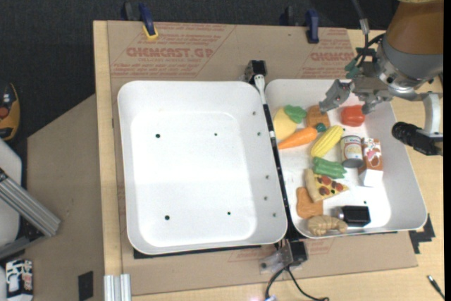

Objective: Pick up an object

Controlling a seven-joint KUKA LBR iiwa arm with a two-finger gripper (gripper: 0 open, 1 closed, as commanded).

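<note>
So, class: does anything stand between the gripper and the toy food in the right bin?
Nothing visible does. The gripper hangs over the right bin, with a red toy just below it and the carrot and corn cob nearby, all uncovered.

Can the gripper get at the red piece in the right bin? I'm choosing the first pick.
Probably yes: the gripper hovers beside the red piece at the right bin's far end, and nothing lies on top of it.
</note>
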